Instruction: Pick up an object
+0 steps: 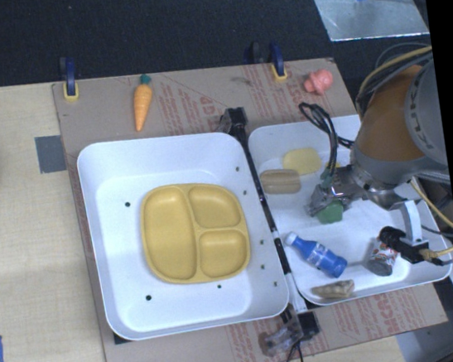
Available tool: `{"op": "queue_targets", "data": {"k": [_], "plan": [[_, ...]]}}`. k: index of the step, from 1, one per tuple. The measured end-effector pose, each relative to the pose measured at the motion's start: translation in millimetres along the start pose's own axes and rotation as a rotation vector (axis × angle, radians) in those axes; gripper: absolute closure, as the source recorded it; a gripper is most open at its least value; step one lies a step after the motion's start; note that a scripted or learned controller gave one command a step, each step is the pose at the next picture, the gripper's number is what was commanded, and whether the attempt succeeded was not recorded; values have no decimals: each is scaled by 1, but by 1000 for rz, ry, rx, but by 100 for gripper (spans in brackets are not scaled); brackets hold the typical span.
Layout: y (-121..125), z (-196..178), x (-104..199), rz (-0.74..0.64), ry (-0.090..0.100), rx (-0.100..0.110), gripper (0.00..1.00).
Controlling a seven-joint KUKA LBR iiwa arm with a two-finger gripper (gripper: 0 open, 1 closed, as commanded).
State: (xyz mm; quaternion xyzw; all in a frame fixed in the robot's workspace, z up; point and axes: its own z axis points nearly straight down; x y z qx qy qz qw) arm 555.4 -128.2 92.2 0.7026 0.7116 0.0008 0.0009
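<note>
Green block (330, 213) sits in the right bin (366, 282), right under the gripper (326, 199). Too blocky and half hidden to give a long axis or direction; grip state, can't tell.

A mustard-yellow three-compartment plastic tray (193, 231) is being shown against the plain white of the shallow left bin (109, 234). In the white right bin (360, 241), a blue plastic bottle with a white cap (316, 254), a pale yellow disc (300, 160), a tan oblong block (280, 181) and a green lump (330, 212) are being displayed. An orange toy carrot with a green top (142, 103) and a pink soft lump (319, 81) are being set off by brown cardboard (190, 97). The grey arm's orange band (389, 115) is being lit.
</note>
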Motion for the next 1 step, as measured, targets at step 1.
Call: {"op": "queue_targets", "data": {"k": [1], "plan": [[6, -106, 71, 0, 3, -6, 100]]}}
